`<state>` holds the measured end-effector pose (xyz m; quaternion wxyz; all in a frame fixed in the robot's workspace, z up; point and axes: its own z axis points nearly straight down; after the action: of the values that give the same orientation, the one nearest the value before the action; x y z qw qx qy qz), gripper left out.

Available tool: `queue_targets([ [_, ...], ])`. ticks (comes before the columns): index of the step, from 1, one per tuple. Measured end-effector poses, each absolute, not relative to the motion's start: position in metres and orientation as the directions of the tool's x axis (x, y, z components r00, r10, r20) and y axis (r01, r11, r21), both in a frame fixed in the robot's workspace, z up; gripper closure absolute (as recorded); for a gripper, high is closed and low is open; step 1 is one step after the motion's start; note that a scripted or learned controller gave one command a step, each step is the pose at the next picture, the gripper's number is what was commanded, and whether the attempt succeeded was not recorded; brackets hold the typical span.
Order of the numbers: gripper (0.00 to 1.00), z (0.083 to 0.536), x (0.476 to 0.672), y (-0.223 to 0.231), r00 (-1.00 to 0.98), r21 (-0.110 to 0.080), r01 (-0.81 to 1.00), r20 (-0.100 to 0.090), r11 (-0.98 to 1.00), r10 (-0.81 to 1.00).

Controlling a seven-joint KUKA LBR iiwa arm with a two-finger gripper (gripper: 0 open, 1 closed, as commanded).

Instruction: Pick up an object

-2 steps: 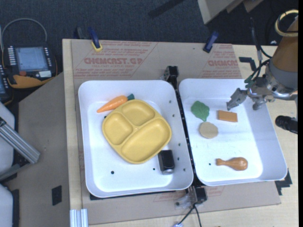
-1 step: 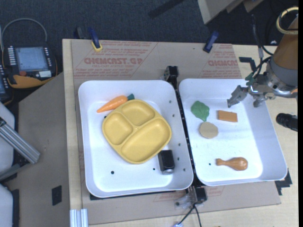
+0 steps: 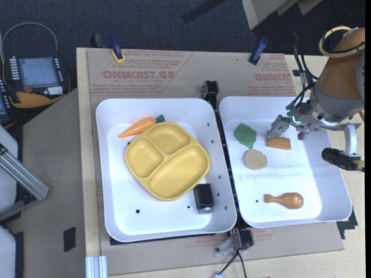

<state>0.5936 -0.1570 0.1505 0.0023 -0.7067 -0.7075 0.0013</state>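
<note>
While the arm (image 3: 342, 68) leans in from the right, its gripper (image 3: 284, 129) hangs low over the right bin (image 3: 330, 210), fingers apart, with an orange wedge (image 3: 279, 143) just under and beside them; nothing sits between the fingers.

Taking the wedge as landmark: a green leaf (image 3: 245, 135) lies to its left, a tan disc (image 3: 255, 160) below-left, and a drumstick (image 3: 285, 200) well below it. Farther left, in the left bin (image 3: 110, 172), are a yellow plate (image 3: 167, 161), a carrot (image 3: 137, 127) and a black block (image 3: 203, 196).

The wedge looks like light, stiff toy food, probably smooth plastic that could slip. A pinch across its short sides, near the middle, seems safest.
</note>
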Motion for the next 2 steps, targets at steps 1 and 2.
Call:
queue_targets([
  [1, 0.0, 0.0919, 0.5891, -0.1517, -0.001, -0.002, 1.0, 0.001, 0.001, 1.0],
  [2, 0.0, 0.0877, 0.5904, -0.1521, 0.0, 0.0, 1.0, 0.0, 0.0, 1.0],
])
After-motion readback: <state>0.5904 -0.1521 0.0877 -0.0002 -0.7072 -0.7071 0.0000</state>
